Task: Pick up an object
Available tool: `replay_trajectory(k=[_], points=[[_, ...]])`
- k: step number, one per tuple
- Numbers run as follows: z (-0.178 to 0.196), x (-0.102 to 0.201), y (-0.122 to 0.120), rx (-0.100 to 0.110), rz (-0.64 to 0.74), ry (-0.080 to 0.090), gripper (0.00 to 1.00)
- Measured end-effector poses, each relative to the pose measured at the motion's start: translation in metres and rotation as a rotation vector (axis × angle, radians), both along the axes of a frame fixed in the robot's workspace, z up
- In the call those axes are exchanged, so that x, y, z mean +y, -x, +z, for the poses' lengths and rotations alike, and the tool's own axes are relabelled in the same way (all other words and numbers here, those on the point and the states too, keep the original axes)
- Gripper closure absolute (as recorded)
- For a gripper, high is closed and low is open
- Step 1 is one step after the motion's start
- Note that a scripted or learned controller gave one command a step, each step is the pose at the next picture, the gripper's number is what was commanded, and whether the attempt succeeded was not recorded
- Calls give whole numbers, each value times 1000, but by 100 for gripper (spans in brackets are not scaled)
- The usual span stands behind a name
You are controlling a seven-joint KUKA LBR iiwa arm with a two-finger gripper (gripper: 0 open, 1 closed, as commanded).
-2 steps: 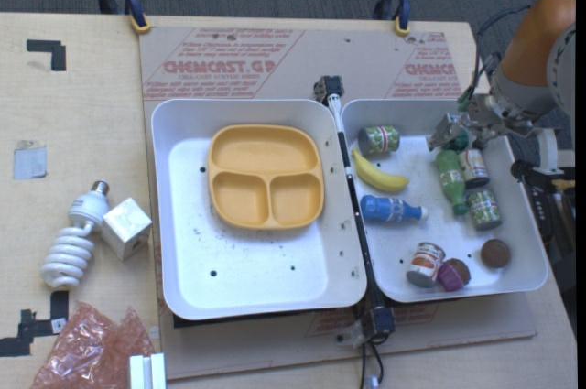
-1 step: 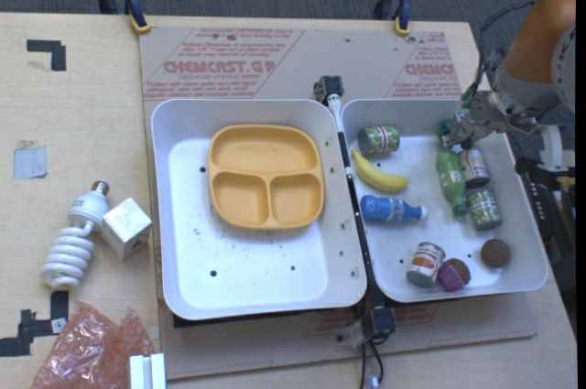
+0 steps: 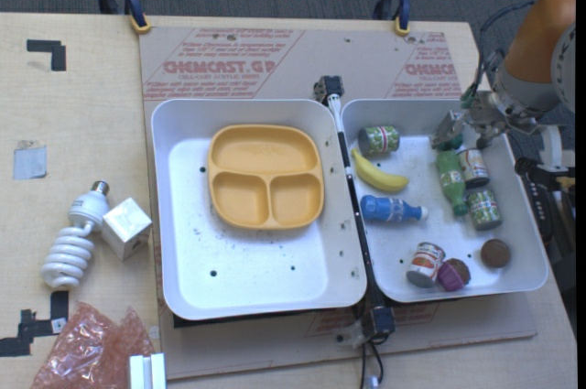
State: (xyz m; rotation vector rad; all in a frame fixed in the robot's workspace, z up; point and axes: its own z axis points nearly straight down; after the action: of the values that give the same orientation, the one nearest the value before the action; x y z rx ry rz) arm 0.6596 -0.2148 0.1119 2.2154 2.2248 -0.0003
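Observation:
The right bin (image 3: 396, 285) holds several small items: a green can (image 3: 379, 139), a banana (image 3: 377, 173), a blue bottle (image 3: 391, 210), a green bottle (image 3: 450, 181), two small cans (image 3: 473, 166) (image 3: 483, 207), a brown ball (image 3: 495, 253), a red-labelled can (image 3: 425, 264) and a purple piece (image 3: 453, 274). My gripper (image 3: 462, 129) hangs over the bin's far right part, just beyond the green bottle's top end. I see nothing held in it.
A yellow divided plate (image 3: 266, 175) lies in the left bin (image 3: 256, 286). On the bench to the left lie a spiral light bulb (image 3: 71, 241), a white cube (image 3: 126, 225) and a red mesh bag (image 3: 87, 351). Clamps (image 3: 137, 10) (image 3: 401, 12) sit at the board's far edge.

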Motion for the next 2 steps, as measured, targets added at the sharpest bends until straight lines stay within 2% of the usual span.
replay_trajectory(k=[1,2], points=[[-19,62,1,1,-3,-1,0],[-9,61,0,2,-4,0,100]])
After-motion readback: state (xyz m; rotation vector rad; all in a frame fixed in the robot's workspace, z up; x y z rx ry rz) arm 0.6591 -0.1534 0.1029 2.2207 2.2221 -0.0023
